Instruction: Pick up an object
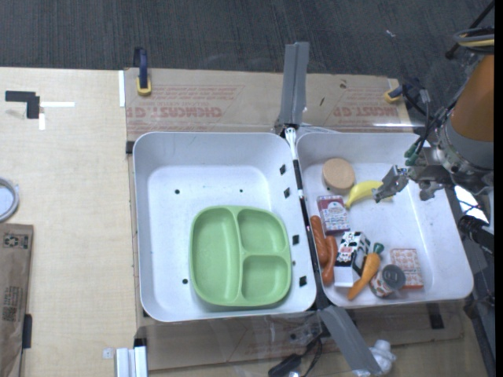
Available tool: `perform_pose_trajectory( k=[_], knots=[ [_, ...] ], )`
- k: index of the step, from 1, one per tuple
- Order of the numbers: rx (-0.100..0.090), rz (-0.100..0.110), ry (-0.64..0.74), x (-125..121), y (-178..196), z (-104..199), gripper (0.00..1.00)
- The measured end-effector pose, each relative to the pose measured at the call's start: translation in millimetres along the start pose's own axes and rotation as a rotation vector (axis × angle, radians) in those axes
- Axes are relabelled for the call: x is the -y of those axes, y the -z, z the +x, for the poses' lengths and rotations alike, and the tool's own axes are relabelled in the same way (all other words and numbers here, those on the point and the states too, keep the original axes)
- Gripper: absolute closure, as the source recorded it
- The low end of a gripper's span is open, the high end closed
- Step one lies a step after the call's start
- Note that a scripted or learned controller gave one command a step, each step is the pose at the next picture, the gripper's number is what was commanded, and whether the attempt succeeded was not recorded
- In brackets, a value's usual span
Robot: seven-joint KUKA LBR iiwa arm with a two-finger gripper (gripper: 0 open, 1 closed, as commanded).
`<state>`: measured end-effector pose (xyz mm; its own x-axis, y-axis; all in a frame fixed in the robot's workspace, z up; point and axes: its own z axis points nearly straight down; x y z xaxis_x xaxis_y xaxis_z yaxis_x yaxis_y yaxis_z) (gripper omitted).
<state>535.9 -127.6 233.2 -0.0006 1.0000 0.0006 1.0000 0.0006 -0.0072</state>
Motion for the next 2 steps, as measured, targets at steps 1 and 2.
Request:
perform_pose_trajectory(
  k=[1,2],
  knots=[
    [0.002,-0.006,0.294,-106,-111,-40,0.0],
    [0.001,-0.005,0.298,-67,-143,-69,0.0]
  ],
)
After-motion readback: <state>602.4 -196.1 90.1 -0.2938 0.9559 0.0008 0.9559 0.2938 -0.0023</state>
